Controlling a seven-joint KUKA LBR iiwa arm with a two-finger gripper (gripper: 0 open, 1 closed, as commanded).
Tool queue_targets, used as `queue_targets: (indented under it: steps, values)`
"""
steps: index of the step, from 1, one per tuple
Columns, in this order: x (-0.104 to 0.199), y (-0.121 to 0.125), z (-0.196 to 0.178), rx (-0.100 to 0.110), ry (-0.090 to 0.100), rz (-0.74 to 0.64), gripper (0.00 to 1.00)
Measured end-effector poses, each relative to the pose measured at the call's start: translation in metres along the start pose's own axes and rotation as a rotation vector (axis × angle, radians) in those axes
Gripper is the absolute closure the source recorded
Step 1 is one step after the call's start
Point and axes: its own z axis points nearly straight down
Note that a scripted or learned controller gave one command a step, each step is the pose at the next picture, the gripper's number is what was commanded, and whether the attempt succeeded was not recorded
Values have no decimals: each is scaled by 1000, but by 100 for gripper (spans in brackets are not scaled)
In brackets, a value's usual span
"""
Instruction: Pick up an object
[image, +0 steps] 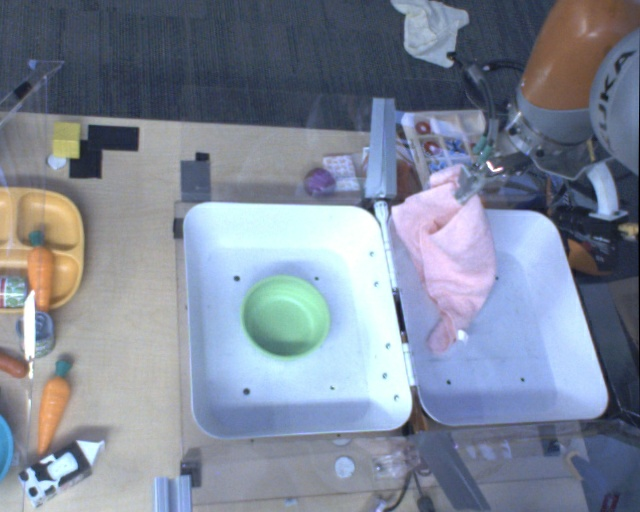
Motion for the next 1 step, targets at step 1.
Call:
queue_targets:
  steps: [1]
  values:
    - [-31, -14, 54, 6, 3, 93, 100]
